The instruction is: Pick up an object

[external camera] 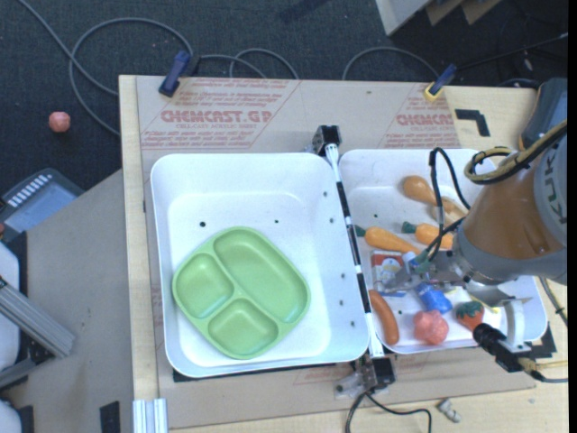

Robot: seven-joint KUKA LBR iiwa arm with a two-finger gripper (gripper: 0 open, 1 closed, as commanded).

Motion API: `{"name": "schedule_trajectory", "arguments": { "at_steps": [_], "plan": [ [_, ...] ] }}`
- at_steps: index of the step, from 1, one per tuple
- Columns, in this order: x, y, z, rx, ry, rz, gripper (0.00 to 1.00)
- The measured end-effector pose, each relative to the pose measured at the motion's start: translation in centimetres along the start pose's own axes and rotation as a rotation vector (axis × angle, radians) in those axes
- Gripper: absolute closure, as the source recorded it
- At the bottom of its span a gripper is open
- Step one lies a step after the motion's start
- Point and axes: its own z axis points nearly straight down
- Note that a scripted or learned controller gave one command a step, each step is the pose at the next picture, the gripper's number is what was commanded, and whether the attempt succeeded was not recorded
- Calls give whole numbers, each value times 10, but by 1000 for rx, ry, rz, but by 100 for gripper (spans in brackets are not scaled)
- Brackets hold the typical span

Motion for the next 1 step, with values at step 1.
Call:
{"name": "schedule_trajectory", "arguments": {
  "at_steps": [1],
  "plan": [
    [3, 0, 0, 0, -3, 2, 0]
  ]
}}
